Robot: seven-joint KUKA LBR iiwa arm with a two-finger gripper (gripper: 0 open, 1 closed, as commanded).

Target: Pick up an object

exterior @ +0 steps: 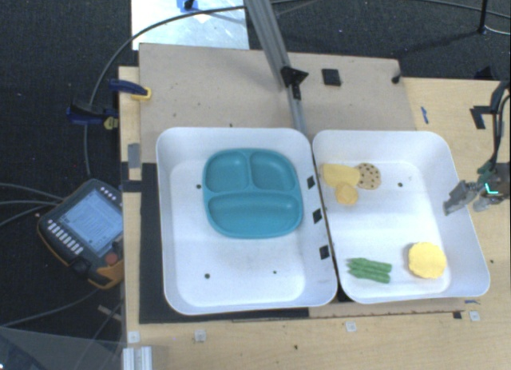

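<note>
The right white bin (431,146) holds several food toys. A yellow chunk (338,174) lies next to a speckled cookie (368,175), with a small yellow round piece (346,194) just below them. Green beans (369,269) and a yellow disc (427,260) lie near the bin's front. My gripper (469,197) hangs at the bin's right rim, apart from every item, with nothing seen in it. The yellow disc is the closest object, below and to its left.
The left white bin (180,200) holds a teal divided plate (252,192). A grey pole (271,33) slants down to the bins' back edge. A teach pendant (84,228) and cables lie on the floor at left.
</note>
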